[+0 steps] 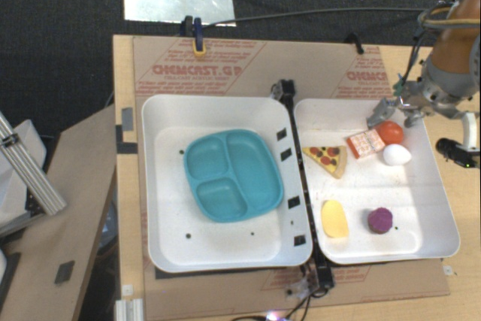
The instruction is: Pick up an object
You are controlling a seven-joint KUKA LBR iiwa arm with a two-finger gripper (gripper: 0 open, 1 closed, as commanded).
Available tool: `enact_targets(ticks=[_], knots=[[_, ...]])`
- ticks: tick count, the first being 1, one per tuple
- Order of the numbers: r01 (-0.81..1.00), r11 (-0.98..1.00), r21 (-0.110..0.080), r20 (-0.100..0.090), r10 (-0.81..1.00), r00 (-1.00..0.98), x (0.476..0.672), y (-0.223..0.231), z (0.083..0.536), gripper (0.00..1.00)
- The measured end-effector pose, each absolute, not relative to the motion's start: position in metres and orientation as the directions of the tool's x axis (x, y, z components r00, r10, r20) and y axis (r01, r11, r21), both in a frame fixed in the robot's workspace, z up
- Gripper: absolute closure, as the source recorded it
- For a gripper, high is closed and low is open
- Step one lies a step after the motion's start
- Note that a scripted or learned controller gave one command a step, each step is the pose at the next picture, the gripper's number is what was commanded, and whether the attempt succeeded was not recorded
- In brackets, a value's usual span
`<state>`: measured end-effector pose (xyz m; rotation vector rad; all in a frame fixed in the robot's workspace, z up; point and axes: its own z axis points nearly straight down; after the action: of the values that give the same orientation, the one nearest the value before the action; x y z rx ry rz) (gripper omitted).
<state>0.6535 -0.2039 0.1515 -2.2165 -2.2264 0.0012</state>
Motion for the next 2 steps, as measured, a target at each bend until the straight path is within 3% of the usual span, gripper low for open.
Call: enact_targets(ticks=[1,2], knots=[[1.000,0.004,0.011,-0.005,1.000,-0.004,0.6542,-0.2018,0.1282,0.00],[1.000,0.008,0.011,-0.005,1.000,-0.008,0.6543,-0.2007,0.1365,1.00]])
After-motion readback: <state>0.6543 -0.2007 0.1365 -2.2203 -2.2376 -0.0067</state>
